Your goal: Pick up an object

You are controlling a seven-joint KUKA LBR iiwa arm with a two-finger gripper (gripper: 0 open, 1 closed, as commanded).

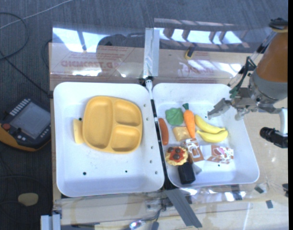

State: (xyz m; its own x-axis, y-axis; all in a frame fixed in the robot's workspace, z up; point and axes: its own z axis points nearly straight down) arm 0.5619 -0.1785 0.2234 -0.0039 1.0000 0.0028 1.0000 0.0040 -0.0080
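Observation:
My gripper [226,112] hangs over the right side of the right bin [242,174], just above and to the right of two yellow bananas [211,129]. It is open, one finger [216,109] slanting left, and nothing is between the fingers. Left of the bananas lie an orange carrot [189,122], a green leafy toy [174,115] and a red sausage [163,131]. Nearer the front edge are a small fruit tart [176,155], a black block [186,173] and two printed packets [222,153].
A yellow divided plate [112,124] fills the middle of the left bin [69,171]. The bins' shared rim [156,128] runs between them. A handheld controller [26,123] lies on the floor at far left.

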